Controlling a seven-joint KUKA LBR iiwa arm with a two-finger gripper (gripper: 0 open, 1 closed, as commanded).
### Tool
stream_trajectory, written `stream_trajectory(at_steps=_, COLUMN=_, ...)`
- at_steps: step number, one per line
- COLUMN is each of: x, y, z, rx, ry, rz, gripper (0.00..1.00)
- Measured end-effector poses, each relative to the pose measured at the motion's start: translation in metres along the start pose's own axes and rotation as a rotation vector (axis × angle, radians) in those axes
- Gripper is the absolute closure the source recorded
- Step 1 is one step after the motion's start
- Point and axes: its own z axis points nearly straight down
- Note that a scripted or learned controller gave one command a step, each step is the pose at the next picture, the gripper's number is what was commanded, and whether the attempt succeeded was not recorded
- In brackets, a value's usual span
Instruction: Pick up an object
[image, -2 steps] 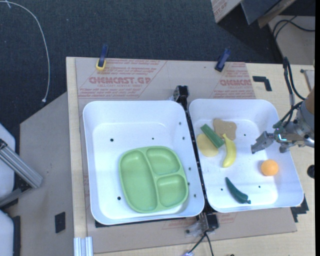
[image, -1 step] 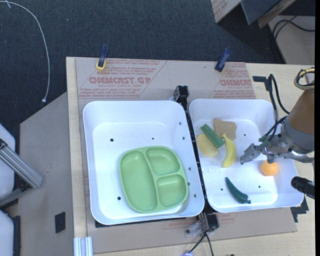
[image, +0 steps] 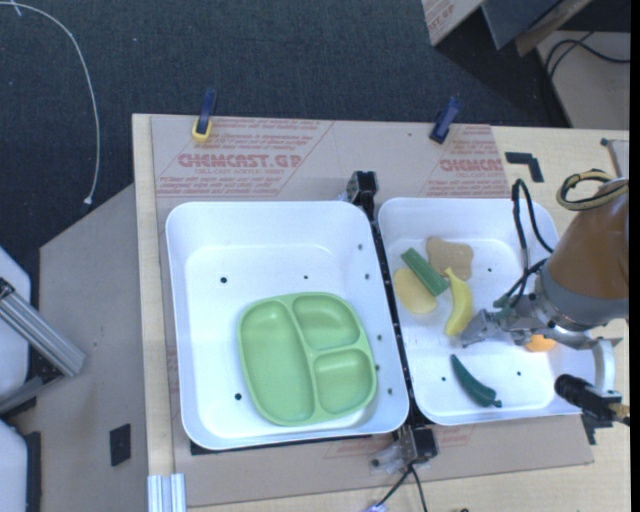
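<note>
Camera view: 1 tool (image: 487, 328) hanging low in the right bin (image: 430, 215); whether it is apart or together, cannot tell. 1 yellow banana (image: 458, 303) lying just left of it, 1 green pepper (image: 473, 382) below it, 1 orange piece (image: 540, 343) to its right. 1 green divided plate (image: 305, 356) sitting well left, in the left bin (image: 200, 300).

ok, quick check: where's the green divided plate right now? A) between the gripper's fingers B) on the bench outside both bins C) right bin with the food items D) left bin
D: the green divided plate lies flat in the left bin, while the banana and the other food items lie in the right bin, where the gripper is.
</note>
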Motion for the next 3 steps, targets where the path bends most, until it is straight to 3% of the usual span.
stream_trajectory(at_steps=1, x=0.0, y=0.0, z=0.011, rx=-0.003, ry=-0.001, rz=0.001, gripper=0.0)
stream_trajectory(at_steps=2, x=0.001, y=0.001, z=0.0, rx=-0.007, ry=-0.001, rz=0.0, gripper=1.0)
stream_trajectory(at_steps=3, x=0.003, y=-0.005, z=-0.058, rx=-0.008, ry=-0.004, rz=0.0, gripper=1.0)
